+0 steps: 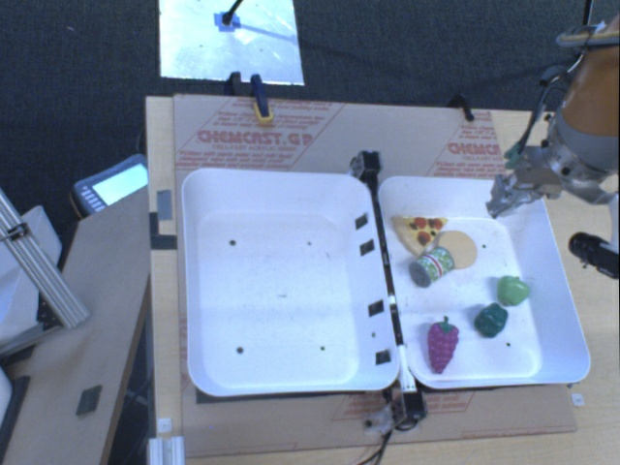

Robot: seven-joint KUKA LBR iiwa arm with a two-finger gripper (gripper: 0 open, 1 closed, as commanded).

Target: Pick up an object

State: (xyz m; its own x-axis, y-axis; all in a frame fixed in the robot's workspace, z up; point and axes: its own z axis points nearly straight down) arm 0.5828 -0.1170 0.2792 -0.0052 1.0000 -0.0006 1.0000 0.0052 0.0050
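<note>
The arm comes in from the right, and its hand hangs over the far right corner of the right bin. The fingertips are small and blurred, so it cannot be told whether they are spread or closed; nothing is seen between them.

All the objects lie in the right bin. A pizza slice lies near the bin's far left side, just beside a tan round disc. A small can lies on its side, touching the disc's near left edge. Further toward the near edge sit a light green pepper, a dark green pepper just beside it, and a bunch of purple grapes. The hand is well apart from all of them.

The left bin sits beside it on the desk.
</note>
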